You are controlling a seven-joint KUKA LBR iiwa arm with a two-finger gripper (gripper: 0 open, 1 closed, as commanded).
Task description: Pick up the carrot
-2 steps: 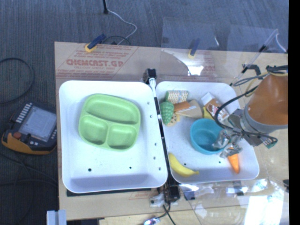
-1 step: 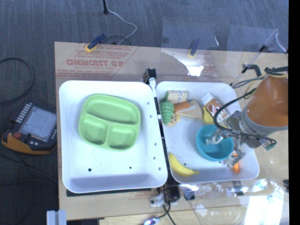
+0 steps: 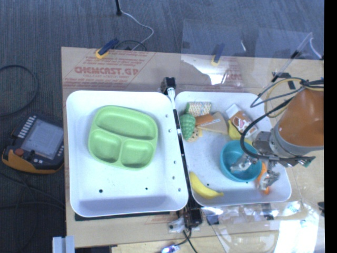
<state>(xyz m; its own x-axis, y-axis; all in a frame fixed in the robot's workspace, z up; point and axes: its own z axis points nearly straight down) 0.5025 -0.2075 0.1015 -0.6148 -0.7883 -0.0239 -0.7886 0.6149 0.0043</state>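
- We see the gripper (image 3: 257, 172) low in the right bin (image 3: 210, 152), over the blue bowl (image 3: 237, 162).
- We cannot tell its fingers' state.
- An orange piece (image 3: 261, 182) sits beside it — perhaps the carrot.

arm (image 3: 303, 123) cut by right edge | blue bowl (image 3: 234, 162) partly hidden

1. The jaws hang over the right bin's (image 3: 231, 199) near right corner, close to both walls.
2. The blue bowl (image 3: 239, 162) sits just left of them.
3. A banana (image 3: 202, 186) lies farther left.
4. Bare floor opens between banana and bowl.
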